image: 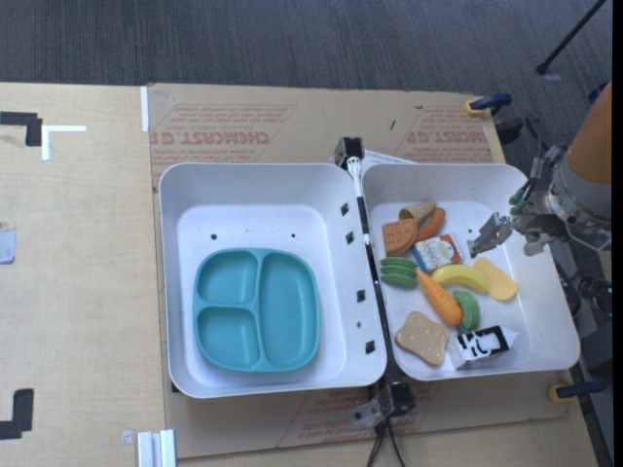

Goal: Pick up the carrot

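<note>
Carrot [439, 299] lies in the right bin [545, 343], lower centre, long axis running upper-left to lower-right. Your gripper [490, 233] hangs empty up-right of it, fingers parted.

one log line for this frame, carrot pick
stage: approach | gripper: over right bin, above and right of the food pile | carrot: lying in bin, not held | teal tray: left bin

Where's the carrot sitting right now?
The carrot lies in the right bin, near its middle, between the banana and the bread slice, with green pieces on both sides.
</note>
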